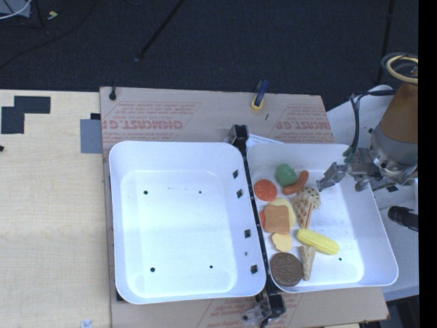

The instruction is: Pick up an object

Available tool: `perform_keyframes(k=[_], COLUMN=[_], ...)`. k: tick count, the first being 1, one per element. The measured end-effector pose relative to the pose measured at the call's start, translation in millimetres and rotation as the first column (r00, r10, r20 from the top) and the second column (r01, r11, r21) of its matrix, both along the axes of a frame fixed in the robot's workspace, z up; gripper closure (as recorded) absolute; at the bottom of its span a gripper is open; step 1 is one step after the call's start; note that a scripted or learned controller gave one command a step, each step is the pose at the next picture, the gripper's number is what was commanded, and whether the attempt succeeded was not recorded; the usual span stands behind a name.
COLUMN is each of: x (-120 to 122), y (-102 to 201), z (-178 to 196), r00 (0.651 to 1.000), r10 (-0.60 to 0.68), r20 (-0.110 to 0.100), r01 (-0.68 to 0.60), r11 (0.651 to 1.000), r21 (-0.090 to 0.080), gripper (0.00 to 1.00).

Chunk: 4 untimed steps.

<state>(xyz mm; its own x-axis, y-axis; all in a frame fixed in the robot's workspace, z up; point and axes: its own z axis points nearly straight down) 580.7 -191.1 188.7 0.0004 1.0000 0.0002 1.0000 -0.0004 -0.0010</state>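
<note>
The end effector hangs over the right bin near its far right corner, its grey fingers slightly parted with nothing between them. The toy food lies clustered along that bin's left side: a green piece and a red sausage nearest the fingers, an orange-red disc, a toast slice, an ice-cream cone, a corn cob and a brown cookie at the near edge. The left bin sits beside it on the worktop
</note>
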Motion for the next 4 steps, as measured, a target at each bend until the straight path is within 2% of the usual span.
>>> perform_keyframes(k=[1,2,3,4], x=[38.7,65.5,60.3,62.7], y=[49.8,93.2,90.5,90.2], z=[-104.9,-98.4,-89.8,-3.0], r00=[1.0,1.0,1.0,1.0], r10=[0.006,0.003,0.003,0.001], r20=[0.004,0.006,-0.019,0.006], r01=[-0.006,-0.003,-0.003,-0.001], r11=[1.0,1.0,1.0,1.0], r21=[-0.003,-0.003,-0.003,-0.001], gripper=[0.0,0.0,1.0,1.0])
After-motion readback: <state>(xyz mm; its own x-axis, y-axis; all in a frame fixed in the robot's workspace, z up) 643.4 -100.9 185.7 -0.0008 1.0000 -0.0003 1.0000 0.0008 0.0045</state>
